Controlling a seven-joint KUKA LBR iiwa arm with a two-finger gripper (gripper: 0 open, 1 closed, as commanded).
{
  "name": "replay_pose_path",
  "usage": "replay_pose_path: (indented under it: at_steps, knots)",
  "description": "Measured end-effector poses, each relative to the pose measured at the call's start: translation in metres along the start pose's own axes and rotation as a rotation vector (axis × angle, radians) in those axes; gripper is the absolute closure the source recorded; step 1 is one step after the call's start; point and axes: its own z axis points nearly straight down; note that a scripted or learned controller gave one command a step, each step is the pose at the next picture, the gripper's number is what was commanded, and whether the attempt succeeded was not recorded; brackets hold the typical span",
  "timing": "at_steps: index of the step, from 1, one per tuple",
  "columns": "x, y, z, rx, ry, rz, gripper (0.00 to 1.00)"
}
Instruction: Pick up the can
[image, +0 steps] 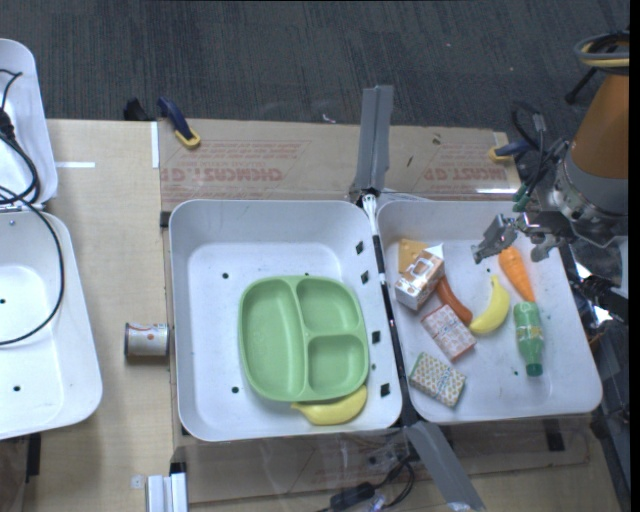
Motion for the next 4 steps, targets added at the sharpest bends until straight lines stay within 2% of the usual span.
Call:
replay_pose_path:
  at_steps: [1, 2, 3, 4]
  knots:
    - [0.002, -0.077, 0.113, 0.000, 0.001, -0.093, 0.00]
    - [-0.054, -0.002, 0.141, -0.003, 0.000, -0.182, 0.00]
    - [-0.068, -0.086, 0.165, -0.001, 0.001, -0.016, 0.00]
    - [-0.086, -0.040, 0.165, 0.000, 0.009, 0.052, 0.00]
